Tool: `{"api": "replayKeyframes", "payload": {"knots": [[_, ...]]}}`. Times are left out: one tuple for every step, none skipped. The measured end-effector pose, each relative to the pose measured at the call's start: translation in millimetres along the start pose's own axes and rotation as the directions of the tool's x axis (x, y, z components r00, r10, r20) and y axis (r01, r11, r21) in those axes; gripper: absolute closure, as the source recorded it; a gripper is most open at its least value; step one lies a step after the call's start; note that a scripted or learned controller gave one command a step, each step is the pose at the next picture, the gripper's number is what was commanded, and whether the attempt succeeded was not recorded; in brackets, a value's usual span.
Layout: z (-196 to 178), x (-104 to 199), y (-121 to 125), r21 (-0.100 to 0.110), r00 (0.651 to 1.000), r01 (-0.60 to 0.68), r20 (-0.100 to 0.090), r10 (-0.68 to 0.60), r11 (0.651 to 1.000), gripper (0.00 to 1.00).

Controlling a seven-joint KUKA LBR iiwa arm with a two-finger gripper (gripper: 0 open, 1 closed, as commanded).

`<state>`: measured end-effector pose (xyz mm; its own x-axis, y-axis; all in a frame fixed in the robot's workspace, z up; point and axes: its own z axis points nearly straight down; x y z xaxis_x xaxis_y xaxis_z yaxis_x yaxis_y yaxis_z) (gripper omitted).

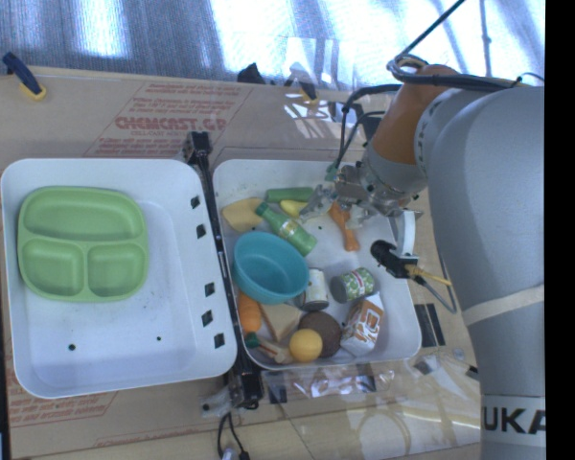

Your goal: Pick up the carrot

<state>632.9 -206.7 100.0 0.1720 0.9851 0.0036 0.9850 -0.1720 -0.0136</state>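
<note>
The carrot [346,227] is a small orange stick lying in the right bin [401,307], near its far right side. My gripper [339,197] hangs right over the carrot's upper end, at or very near it; whether it touches the carrot is not clear. The grey arm with its orange band [402,132] comes in from the right and hides the bin's far right corner.
Left of the carrot lie a green bottle [289,226], a yellow piece [293,206] and a blue bowl [268,266]. Nearer the front are a green can [357,284], a carton [364,325], a lemon [307,345] and an orange piece [250,312]. A green divided plate [81,242] sits in the left bin [125,353].
</note>
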Motion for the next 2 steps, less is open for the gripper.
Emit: {"api": "replayKeyframes", "payload": {"knots": [[-11.2, 0.1, 1.6, -0.006, 1.0, 0.011, 0.004, -0.011, 1.0, 1.0], [-10.5, 0.5, 1.3, -0.004, 1.0, 0.012, 0.004, -0.012, 1.0, 0.0]]}}
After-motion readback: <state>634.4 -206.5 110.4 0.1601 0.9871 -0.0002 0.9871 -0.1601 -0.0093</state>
